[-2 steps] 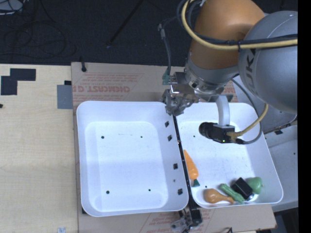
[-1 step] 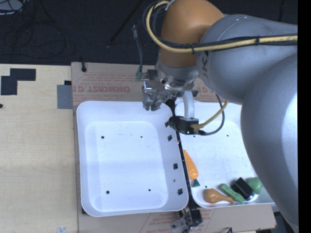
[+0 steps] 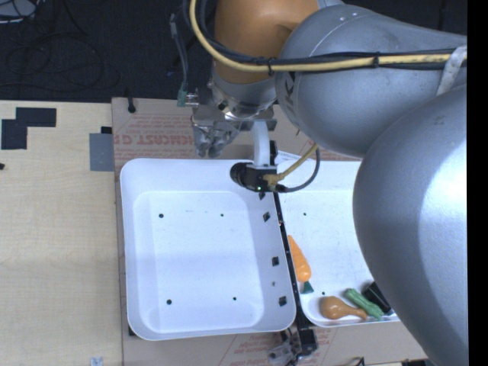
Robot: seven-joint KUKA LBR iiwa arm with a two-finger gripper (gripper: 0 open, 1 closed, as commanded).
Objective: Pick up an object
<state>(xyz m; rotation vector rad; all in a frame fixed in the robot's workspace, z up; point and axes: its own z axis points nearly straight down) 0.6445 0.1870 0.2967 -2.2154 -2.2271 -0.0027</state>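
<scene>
My gripper point(image 3: 211, 140) hangs over the far rim of the left white bin point(image 3: 126, 227), near its back right corner, and nothing shows beneath it. Several objects lie in the right white bin point(image 3: 329, 223). An orange carrot-shaped toy point(image 3: 299, 261) rests against that bin's left wall. At the near edge lie a tan gourd-shaped piece point(image 3: 340, 308), a green piece point(image 3: 364, 303) and a black piece point(image 3: 377, 296). The big grey arm covers much of the right bin.
A black divider strip point(image 3: 279, 244) runs between the two bins. A small black unit point(image 3: 250, 175) with a cable hangs from the wrist over the bins' shared far corner. Cardboard and a wooden benchtop point(image 3: 53, 227) lie to the left.
</scene>
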